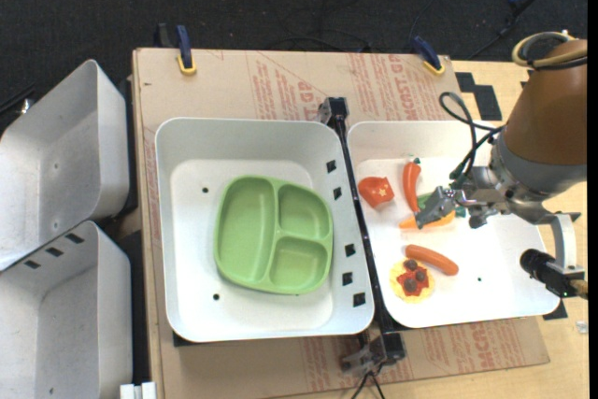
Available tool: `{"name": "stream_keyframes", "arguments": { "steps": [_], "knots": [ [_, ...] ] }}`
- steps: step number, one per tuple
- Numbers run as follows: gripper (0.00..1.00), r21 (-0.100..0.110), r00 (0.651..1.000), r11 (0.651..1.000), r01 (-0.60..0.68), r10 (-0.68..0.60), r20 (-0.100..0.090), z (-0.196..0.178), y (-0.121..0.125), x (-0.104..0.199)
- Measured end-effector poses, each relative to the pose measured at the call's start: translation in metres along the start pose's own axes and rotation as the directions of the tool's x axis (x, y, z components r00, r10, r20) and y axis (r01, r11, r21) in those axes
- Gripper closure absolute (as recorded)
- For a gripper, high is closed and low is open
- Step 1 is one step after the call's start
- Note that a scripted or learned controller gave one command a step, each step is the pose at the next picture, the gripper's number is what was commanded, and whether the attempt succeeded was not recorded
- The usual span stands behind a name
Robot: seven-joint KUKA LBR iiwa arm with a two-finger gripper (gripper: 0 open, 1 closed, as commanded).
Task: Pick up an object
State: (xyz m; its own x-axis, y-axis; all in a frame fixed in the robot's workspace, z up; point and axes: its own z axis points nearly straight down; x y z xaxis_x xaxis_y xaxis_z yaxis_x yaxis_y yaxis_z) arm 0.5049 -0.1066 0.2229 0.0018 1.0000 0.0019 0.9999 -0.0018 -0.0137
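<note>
The right bin (486, 294) holds a red tomato (376, 191), a red chili pepper (411, 183), an orange carrot piece (422, 220) with green beside it, an orange sausage (432, 259) and a yellow tart with dark berries (413, 279). My gripper (435, 209) reaches in from the right and hovers low over the carrot piece, just right of the chili. Its dark fingers point left and partly hide the carrot.
The left bin (187, 229) holds a green divided plate (275, 235). A black divider (350, 201) runs between the bins. Two spare white bins (56, 201) lie off the bench to the left. The arm's orange band (551, 103) looms over the right bin's far right.
</note>
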Motion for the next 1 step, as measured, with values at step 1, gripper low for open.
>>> {"name": "stream_keyframes", "arguments": {
  "steps": [1],
  "knots": [
    [0.0,-0.012,1.0,1.0,0.003,-0.003,0.001,-0.0061,0.0025,0.0002]
  ]
}}
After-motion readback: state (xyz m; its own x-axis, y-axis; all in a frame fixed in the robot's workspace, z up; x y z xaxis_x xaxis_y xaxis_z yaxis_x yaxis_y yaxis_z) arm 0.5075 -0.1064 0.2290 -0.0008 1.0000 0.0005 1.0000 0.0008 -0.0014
